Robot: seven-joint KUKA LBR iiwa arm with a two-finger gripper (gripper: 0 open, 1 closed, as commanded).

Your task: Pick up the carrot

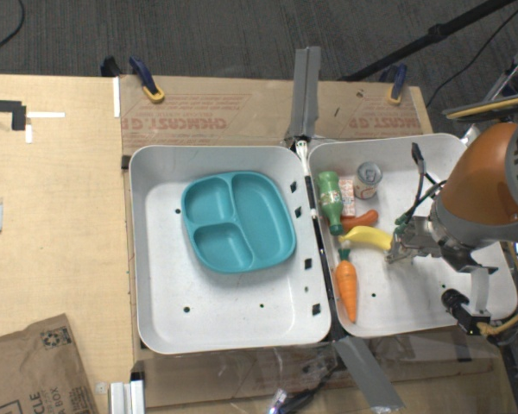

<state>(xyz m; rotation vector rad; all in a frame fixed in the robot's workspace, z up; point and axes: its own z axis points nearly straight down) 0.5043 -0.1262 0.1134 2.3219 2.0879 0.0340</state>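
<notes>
Desk point(52, 231), left bin point(155, 317): teal divided plate point(238, 221) near centre, tilted slightly, nothing on it.

Right bin point(388, 313), along its left wall: green bottle point(330, 200) at about 10 o'clock of bin centre, small tin can point(368, 176) at 12 o'clock, a red-and-white item between them too small to identify. Banana point(369, 237) just below the bottle, lying across, roughly at bin centre.

Carrot point(347, 289) at about 7 o'clock of bin centre, lying lengthwise, green top toward the banana, tip toward the near rim. Just beside the left wall, apparently not touching the banana; gap too small to confirm.

Claw point(399, 250) at 3 o'clock of the banana's right end, low in the bin. Opening state: cannot tell, view too small and dark. Nothing seen held in it. Well off the carrot, at roughly 2 o'clock from it.

Step judged: approach, grasp not yet made. Next move calls for shift toward 8 o'clock to sit over the carrot's middle, closing line set across its narrow width, then descent. Risk: wall close on one side, banana close at top; little room for error.
</notes>
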